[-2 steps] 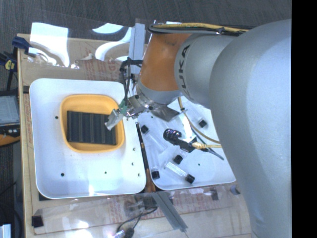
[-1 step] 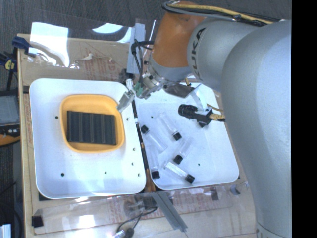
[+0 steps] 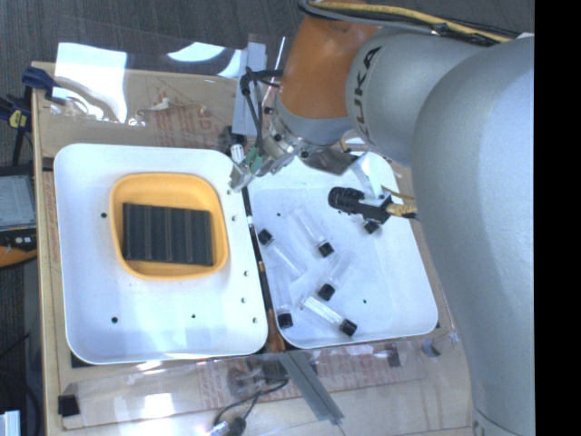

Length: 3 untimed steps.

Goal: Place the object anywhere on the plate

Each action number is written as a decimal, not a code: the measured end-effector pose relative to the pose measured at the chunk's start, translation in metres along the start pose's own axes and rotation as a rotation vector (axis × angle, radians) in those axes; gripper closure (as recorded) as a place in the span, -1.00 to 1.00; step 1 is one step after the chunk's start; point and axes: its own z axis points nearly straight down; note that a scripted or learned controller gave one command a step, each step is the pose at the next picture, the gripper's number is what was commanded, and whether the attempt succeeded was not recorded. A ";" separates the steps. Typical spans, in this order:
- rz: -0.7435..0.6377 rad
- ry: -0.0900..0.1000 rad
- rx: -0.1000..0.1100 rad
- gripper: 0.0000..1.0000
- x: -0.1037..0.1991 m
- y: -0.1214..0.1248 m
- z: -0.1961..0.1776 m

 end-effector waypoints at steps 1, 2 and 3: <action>-0.143 0.001 0.005 1.00 0.014 -0.058 0.028; -0.142 0.001 0.005 -1.00 0.014 -0.058 0.028; -0.243 -0.002 0.002 -1.00 -0.036 -0.063 0.026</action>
